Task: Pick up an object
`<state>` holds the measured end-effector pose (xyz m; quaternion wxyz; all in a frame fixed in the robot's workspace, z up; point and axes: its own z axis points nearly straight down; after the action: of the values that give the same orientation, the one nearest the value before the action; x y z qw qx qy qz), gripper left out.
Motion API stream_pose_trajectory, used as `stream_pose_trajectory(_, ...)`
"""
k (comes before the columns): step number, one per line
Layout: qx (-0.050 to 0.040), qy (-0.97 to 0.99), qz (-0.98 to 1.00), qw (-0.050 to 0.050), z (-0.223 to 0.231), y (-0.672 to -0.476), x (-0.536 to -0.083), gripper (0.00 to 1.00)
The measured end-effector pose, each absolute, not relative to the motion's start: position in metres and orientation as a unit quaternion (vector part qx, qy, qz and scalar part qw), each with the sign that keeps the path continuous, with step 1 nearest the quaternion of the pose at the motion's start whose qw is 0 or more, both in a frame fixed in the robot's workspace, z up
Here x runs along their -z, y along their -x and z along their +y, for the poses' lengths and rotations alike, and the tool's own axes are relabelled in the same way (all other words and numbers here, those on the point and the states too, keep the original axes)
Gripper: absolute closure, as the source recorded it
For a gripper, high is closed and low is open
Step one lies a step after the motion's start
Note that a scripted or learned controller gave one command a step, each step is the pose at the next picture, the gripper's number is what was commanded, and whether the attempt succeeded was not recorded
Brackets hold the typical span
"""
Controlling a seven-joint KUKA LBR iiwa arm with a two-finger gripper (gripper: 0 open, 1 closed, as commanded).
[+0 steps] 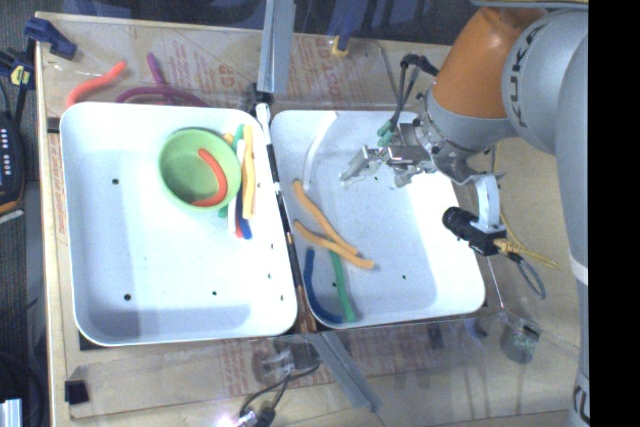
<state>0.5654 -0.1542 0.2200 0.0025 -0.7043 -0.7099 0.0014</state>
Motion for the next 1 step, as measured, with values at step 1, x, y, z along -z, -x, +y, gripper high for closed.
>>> stream_pose_trajectory(1,-0.0010,0.683,-0.731,0.002,-0.1313,-0.4808,-0.1034,0.00)
